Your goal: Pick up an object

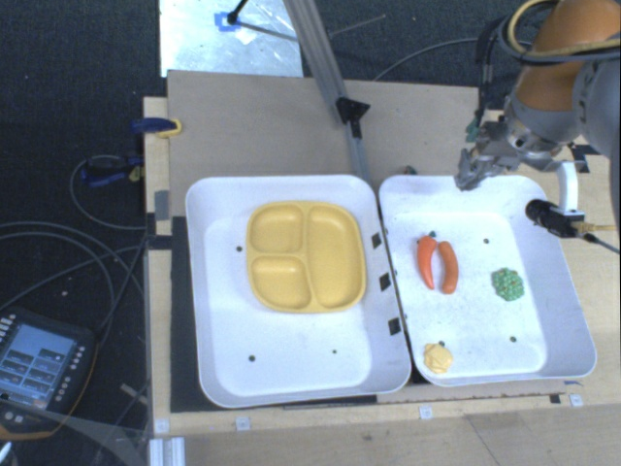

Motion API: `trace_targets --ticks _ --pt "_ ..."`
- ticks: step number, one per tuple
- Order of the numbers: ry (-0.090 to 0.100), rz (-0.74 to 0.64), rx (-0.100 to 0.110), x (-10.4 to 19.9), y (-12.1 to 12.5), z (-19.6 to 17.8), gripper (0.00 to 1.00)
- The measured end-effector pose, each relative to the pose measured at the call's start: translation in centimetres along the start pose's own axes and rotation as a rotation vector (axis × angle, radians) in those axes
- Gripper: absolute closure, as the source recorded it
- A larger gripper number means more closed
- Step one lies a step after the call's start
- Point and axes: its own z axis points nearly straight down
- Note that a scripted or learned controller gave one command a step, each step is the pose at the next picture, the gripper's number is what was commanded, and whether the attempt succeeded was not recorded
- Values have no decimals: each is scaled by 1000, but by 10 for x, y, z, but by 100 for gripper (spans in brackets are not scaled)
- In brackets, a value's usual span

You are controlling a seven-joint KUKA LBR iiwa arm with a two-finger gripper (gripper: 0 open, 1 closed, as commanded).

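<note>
The right bin [543, 357] holds an orange carrot [427, 261] and a red-orange sausage [448, 266] lying side by side near its middle. A green broccoli piece [506, 283] sits to their right. A small yellow toy [439, 358] lies at the bin's near left corner. My gripper [470, 177] hangs over the far edge of the right bin, well above and behind the carrot, with nothing seen between its fingers.
The left bin [223, 357] carries a yellow divided plate [304, 256]. A slanted metal pole [320, 51] crosses the bench behind the bins. Clamps and cables lie off the bench to the left, beside a handheld pendant [34, 357].
</note>
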Motion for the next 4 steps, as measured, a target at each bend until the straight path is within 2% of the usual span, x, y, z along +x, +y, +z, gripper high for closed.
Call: trace_targets --ticks 1,4 --pt "1 -1 1 0 2 -36 100" --pt "4 -7 9 172 -49 -18 100"
